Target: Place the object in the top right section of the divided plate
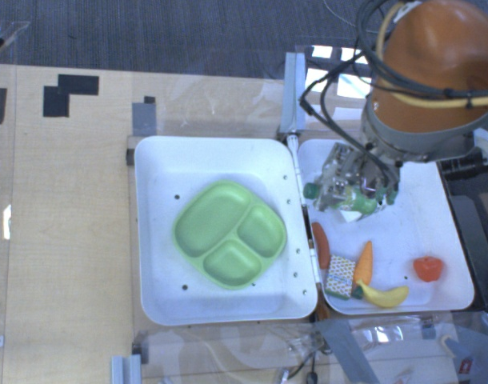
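- The green divided plate [230,234] lies in the middle of the left white bin [156,294]. It is turned at an angle and has three sections; all three look bare.
- The arm [436,62], with its orange band, comes in from the right and hangs over the upper part of the right white bin [460,294].
- The end effector [352,189] is low over the upper left part of the right bin, near the wall between the two bins.
- A green and white object [352,202], perhaps a small bottle, is directly under the end effector. I cannot tell if the fingers are wide or narrow, or if they hold this object, because the metal parts cover that place.
- In the lower part of the right bin lie a red sausage-like item [322,245], a small patterned packet [339,276], an orange carrot [363,263] and a yellow banana [383,296], all close together.
- A red tomato-like item [428,268] lies apart from them, near the right wall of that bin.
- Both bins rest on the light wooden tabletop [60,214].
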### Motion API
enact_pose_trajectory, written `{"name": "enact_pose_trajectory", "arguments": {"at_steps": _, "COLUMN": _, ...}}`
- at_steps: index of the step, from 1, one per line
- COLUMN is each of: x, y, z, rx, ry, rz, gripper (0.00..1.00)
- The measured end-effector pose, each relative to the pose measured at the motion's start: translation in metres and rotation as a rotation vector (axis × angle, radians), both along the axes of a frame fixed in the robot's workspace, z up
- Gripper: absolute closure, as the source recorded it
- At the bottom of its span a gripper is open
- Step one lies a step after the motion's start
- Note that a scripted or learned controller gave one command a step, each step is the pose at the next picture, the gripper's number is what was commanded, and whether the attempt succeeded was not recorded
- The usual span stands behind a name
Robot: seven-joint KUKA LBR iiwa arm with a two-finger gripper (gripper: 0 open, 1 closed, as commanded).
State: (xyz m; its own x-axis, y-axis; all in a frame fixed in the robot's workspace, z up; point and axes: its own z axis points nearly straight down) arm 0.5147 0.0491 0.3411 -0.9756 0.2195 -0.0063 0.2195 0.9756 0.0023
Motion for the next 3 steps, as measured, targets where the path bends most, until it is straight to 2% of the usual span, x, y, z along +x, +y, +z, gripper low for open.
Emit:
{"name": "enact_pose_trajectory", "arguments": {"at_steps": 1, "x": -0.026, "y": 0.139, "z": -0.071, "rx": 0.000, "ry": 0.005, "rz": 0.141, "gripper": 1.00}}
{"name": "enact_pose_trajectory", "arguments": {"at_steps": 2, "x": -0.026, "y": 0.058, "z": -0.146, "rx": -0.001, "ry": 0.006, "rz": 0.142, "gripper": 1.00}}
{"name": "enact_pose_trajectory", "arguments": {"at_steps": 3, "x": 0.048, "y": 0.031, "z": -0.086, "rx": 0.000, "ry": 0.003, "rz": 0.247, "gripper": 1.00}}
